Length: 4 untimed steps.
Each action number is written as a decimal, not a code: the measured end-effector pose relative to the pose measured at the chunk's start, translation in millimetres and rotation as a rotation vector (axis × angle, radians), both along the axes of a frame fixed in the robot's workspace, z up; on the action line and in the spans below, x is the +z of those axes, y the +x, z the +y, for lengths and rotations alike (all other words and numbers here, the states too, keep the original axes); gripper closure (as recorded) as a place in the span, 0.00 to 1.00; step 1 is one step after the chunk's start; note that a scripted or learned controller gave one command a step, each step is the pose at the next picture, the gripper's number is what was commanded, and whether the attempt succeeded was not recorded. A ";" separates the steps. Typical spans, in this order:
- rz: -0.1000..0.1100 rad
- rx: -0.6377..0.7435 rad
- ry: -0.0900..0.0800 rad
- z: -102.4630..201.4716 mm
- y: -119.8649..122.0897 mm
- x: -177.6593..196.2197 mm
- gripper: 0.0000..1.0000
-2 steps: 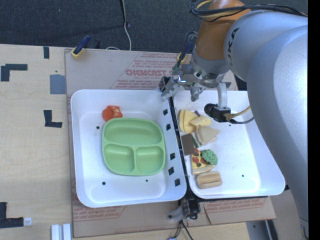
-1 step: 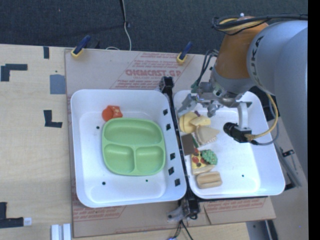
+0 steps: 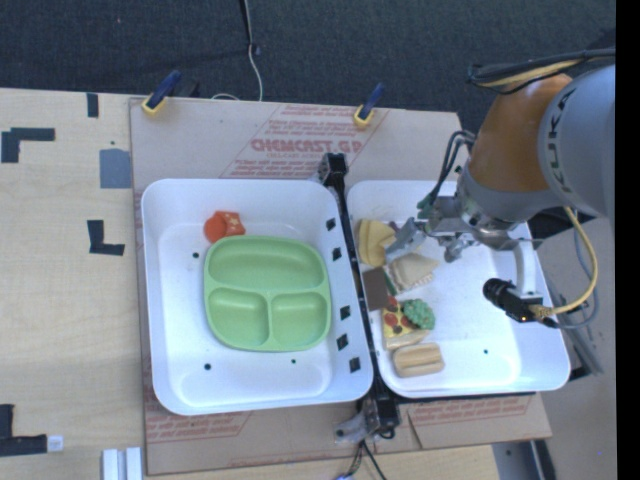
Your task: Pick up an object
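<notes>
My gripper (image 3: 428,244) hangs over the left half of the right bin (image 3: 545,363), open, with nothing between its fingers. Just below it lies a pale sandwich wedge (image 3: 412,269). A yellow cheese-like piece (image 3: 374,239) lies to the gripper's left, against the bin's left wall. Nearer the front are a dark brown square (image 3: 377,288), a pizza slice with green and red toppings (image 3: 407,320) and a tan bun (image 3: 417,359). The arm's grey wrist and orange band (image 3: 510,148) cover the bin's back right part.
The left bin (image 3: 165,368) holds a green divided plate (image 3: 267,292) and a small red-orange object (image 3: 224,225) at its back left. A black divider (image 3: 345,268) runs between the bins. A black cable end (image 3: 503,297) hangs over the right bin.
</notes>
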State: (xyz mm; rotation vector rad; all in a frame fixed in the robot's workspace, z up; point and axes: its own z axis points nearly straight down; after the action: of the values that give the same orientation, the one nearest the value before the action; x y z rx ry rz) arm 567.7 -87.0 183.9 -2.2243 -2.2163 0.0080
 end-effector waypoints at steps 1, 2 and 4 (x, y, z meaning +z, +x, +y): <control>-0.008 0.002 0.001 -36.9 68.7 -90.7 0.00; -0.012 0.006 0.000 -17.7 96.1 -96.5 0.00; -0.005 0.006 0.002 -24.9 101.1 -99.6 0.00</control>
State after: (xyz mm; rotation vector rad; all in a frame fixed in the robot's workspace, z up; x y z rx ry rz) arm 668.8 -112.0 84.2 -2.2196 -2.2241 0.0000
